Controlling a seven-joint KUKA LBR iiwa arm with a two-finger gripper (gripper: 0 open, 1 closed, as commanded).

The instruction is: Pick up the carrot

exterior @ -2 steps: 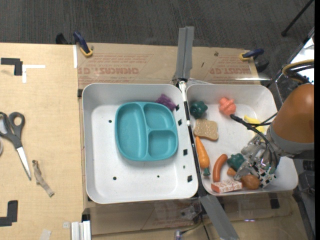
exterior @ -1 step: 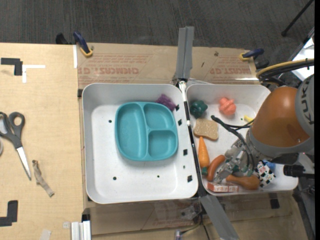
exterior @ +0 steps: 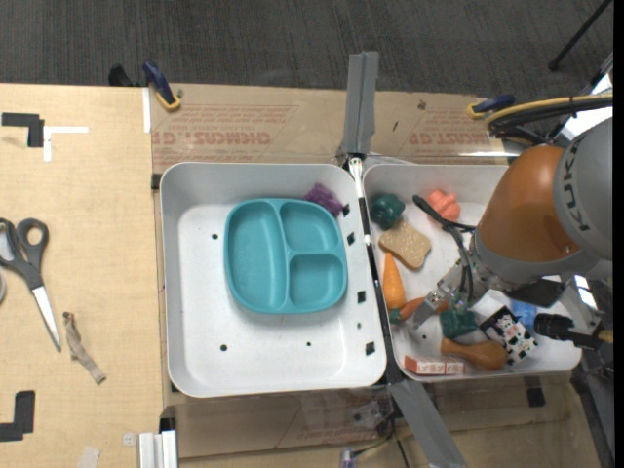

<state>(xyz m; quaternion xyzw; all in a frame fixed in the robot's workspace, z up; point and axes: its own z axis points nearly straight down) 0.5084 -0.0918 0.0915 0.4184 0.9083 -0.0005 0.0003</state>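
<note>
You looked down on a pale wooden benchtop (exterior: 78, 261) under even light, with dark grey carpeted floor (exterior: 244, 18) beyond its far edge. A flattened brown cardboard sheet (exterior: 244, 130) lay on the bench, held by a blue-handled spring clamp (exterior: 161, 84).

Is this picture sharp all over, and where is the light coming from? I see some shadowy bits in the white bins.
In the camera view, the teal tray and scissors look fairly crisp; the arm's orange band is softer, being nearer the lens. Lighting is even and overhead: soft shadow along the left bin walls, no harsh glare. The carrot is clearly lit; small items near the gripper blur together.
</note>
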